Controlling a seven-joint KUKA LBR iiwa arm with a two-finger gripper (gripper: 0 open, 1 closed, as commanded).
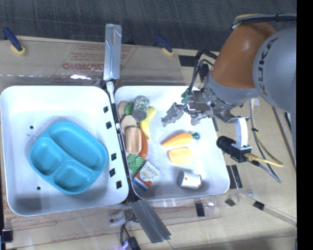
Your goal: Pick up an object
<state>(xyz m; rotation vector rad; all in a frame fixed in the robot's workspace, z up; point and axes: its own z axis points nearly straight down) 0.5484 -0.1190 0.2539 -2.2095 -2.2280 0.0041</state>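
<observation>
Lying in the right bin (219, 165), a toy carrot (178, 138) sits near the middle with a yellow wedge-shaped block (180, 155) just below it and a small white cup (190, 179) on its side nearer the front wall. Along the bin's left wall crowd a small can with a green label (141, 104), a yellow banana-like piece (147, 122), a bread-coloured toy (132, 138) and a small printed carton (146, 173). The pincer (173, 114) hangs above the bin just up from the carrot, its fingers spread with nothing between them. The left bin (15, 139) holds a blue divided plate (68, 157). Both bins rest on the bench (271, 191).
</observation>
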